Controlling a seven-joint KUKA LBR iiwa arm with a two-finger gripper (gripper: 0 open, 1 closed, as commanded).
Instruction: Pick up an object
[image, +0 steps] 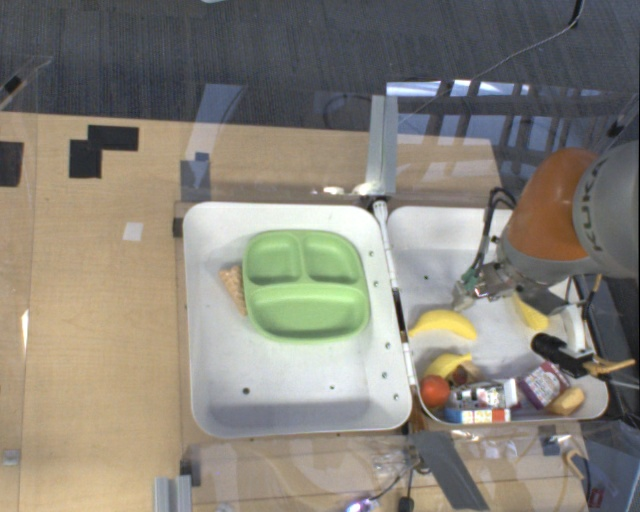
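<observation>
Camera view, looking down on the worktop (100, 350):

- Arm (545, 225): grey with an orange band, reaching in from the right over the right bin (430, 240).
- Jaws: low over the middle of the right bin. Nothing is seen between them. Whether they are spread or pressed together cannot be told.
- Large banana (443, 323): lying flat, just below and to the left of the jaws. It is the nearest thing to them, and contact cannot be told.
- Yellow piece (530, 315): just right of the jaws and a little below, partly under the wrist. It looks like another banana.
- Small banana (452, 362): further below the jaws, beyond the large banana.
- Red fruit (434, 390): below and left of the jaws, touching the small banana, at the near corner of the right bin.
- Printed box (482, 396): well below the jaws, just right of the red fruit, against the near wall.
- Purple packet (545, 383): below and right of the jaws.
- Brown roll (567, 401): just beyond the purple packet, the farthest thing from the jaws on that side.
- Left bin (290, 400): well to the left of the jaws.
- Green divided plate (303, 284): level with the jaws and well apart from them, in the left bin.
- Tan cracker (233, 288): at the plate's far edge from the jaws, partly under it.
</observation>
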